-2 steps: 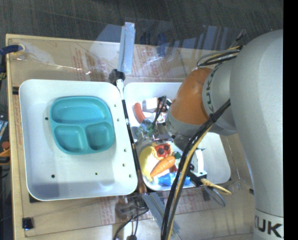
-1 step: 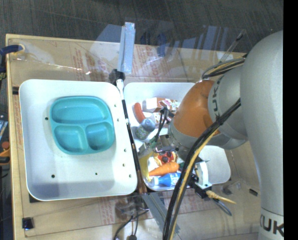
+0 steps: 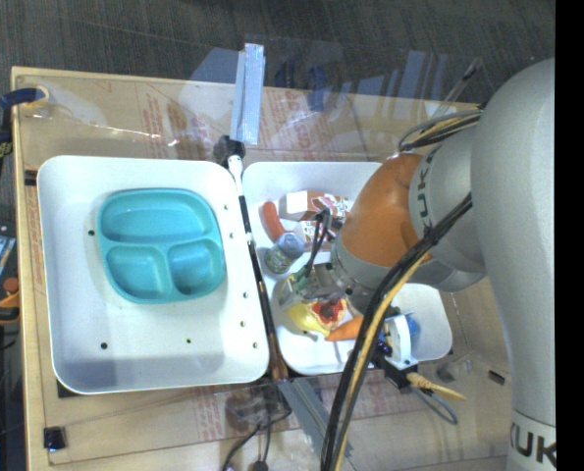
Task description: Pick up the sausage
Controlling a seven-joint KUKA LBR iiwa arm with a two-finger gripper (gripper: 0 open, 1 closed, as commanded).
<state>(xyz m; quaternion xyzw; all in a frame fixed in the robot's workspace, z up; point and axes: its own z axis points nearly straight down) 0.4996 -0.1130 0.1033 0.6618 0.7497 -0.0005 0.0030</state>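
Overhead slanted view of a worktop (image 3: 95, 116) covered in tan board under a clear, wrinkled plastic sheet, standing on dark grey carpet (image 3: 95, 18). Two shallow white bins sit side by side on it. The left bin (image 3: 66, 341) holds a turquoise three-compartment tray (image 3: 161, 243), lying flat near the bin's middle. The right bin (image 3: 429, 337) touches the left bin along a shared dark seam and holds a small heap of toy food. The sausage (image 3: 270, 219), a short red-orange piece, lies in the right bin's upper left part, just beside the seam with the left bin, apart from the arm. Below it within the same bin are a yellow item (image 3: 301, 320) and an orange carrot-like piece (image 3: 345, 330), close together. The grey arm (image 3: 512, 184) with its orange band (image 3: 385, 219) reaches over the right bin, black cables trailing along it. The end effector (image 3: 316, 281) hangs low over the heap, below and right of the sausage; whether it is spread or closed cannot be told, and no object is seen in its grasp. A silvery strip (image 3: 248, 91) stands on the worktop above the seam.
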